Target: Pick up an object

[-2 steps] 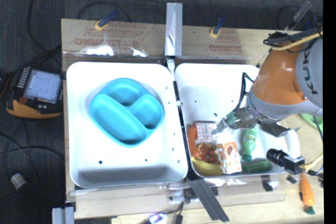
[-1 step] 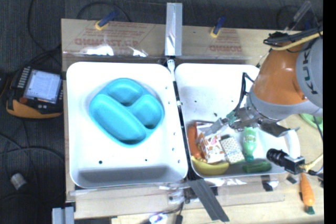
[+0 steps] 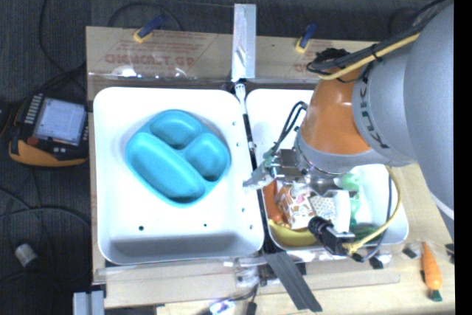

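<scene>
The grey arm (image 3: 413, 107) reaches in from the right and bends down over the right bin (image 3: 254, 111), its orange band (image 3: 332, 122) sitting above the bin's middle. The gripper (image 3: 289, 181) hangs low over the near left part of that bin, right above a cluster of small things. The wrist covers it from above, so I cannot tell whether it is open or closed, or whether it has hold of anything.

Just below the gripper lies a small carton (image 3: 296, 209) with a red and orange print, near the wall between the two bins. A yellow curved piece (image 3: 289, 237) lies under it along the bin's near edge. A green item (image 3: 360, 204) sits to the right of the carton, partly hidden by the arm.

The left bin (image 3: 110, 232) holds a blue divided dish (image 3: 177, 155), set at a slant across its middle and well apart from the gripper.

Outside the bins, an orange and black handheld unit with a screen (image 3: 50, 127) rests on the floor at the left, and an orange tool (image 3: 431, 273) lies on the bench by the right bin's near corner
</scene>
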Controlling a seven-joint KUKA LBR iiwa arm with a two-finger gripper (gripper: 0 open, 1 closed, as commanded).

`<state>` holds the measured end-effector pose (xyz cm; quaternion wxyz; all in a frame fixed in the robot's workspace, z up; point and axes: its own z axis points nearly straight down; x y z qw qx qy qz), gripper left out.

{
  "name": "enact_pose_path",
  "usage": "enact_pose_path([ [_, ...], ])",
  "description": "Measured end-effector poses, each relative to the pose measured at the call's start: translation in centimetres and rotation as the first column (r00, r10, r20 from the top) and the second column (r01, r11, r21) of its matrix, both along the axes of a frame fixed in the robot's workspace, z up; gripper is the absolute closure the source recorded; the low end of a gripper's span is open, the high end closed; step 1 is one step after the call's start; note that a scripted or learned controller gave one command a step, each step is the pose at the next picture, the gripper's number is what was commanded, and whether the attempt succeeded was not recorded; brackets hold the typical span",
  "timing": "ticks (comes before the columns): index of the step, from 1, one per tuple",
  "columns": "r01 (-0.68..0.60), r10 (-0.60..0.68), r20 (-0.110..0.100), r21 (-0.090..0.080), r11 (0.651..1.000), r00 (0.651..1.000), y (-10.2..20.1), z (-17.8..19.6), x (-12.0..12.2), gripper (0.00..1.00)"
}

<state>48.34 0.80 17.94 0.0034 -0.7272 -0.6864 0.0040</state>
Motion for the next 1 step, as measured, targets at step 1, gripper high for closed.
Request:
enact_pose_path([
  [1,-0.028,0.028,0.002,-0.004,1.0,1.0,-3.46,9.01,0.14,0.0],
])
